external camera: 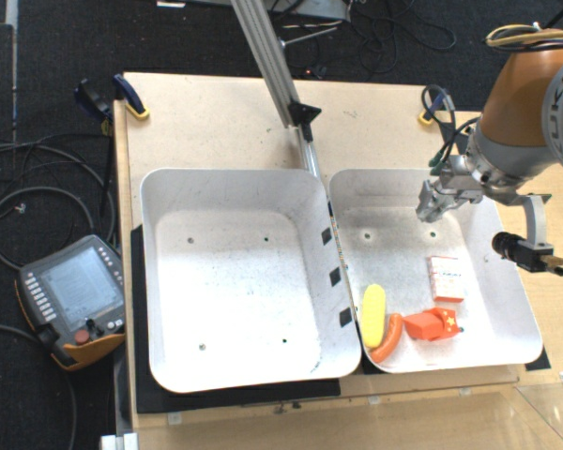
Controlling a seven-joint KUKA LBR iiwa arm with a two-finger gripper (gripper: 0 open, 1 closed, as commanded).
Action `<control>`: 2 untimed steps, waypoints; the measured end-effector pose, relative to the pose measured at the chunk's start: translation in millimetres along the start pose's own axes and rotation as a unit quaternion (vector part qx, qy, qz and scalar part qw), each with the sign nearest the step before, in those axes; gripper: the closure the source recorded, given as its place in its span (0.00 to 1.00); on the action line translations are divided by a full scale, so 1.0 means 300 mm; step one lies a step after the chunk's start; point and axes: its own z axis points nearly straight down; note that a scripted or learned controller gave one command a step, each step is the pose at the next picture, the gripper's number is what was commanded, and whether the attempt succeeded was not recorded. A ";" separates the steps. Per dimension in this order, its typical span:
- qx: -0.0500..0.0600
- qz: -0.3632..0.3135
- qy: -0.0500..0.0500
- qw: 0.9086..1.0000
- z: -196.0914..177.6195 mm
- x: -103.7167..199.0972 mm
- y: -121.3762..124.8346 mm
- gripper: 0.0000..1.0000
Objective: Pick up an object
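Note:
My gripper (432,204) hangs over the back part of the right bin (394,200), with nothing visible between its fingers. Toward the bin's front lie a yellow banana-like piece (372,313), an orange-red curved piece (388,337) beside it, a red-orange block (433,325) and a small white box with red print (447,278). The box lies nearest the gripper, a little in front of it and to its right. All of these rest on the bin floor, apart from the gripper.
The left bin (169,204) stands beside the right one, sharing a raised middle wall. A slanted metal rod (272,64) crosses the bench from the back. A teach pendant (73,293) lies on the floor at the left. Blue-yellow clamps (131,97) sit on the bench's back corners.

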 end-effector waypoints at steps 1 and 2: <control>0.000 0.000 0.000 1.000 -0.158 0.000 0.006 1.00; 0.004 -0.003 0.002 1.000 -0.152 0.190 -0.039 1.00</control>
